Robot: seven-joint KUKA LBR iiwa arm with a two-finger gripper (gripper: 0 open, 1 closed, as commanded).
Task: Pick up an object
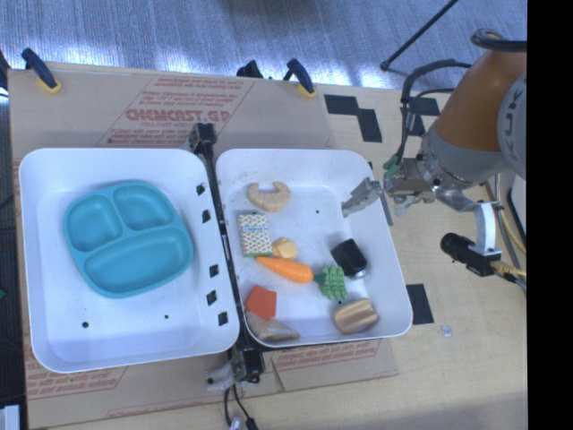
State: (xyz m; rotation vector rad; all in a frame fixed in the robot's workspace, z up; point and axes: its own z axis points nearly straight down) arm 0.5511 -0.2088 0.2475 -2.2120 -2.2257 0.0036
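Two white bins, left w/ blue divided tray (128, 236), right w/ toy food: carrot (285, 269) center, croissant (269, 195) at 12, bread roll (355, 314) at 5, gripper (363, 197) at bin's 2 o'clock rim, grasping nothing, open/closed unclear.

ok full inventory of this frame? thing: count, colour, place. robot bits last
bins: 2, white, side by side on the bench
divided plate: 1, blue, left bin
croissant: 1, beige, right bin, top
patterned packet: 1, white-green, right bin, left side
carrot: 1, orange, right bin, centre
black block: 1, black, right of the carrot
green toy: 1, green, at the carrot's tip
red piece: 1, red-orange, lower left
bread roll: 1, brown, lower right
clamps: 3, blue-yellow, cardboard's top edge
gripper: 1, grey, over the right bin's right rim
arm: 1, grey-orange, right
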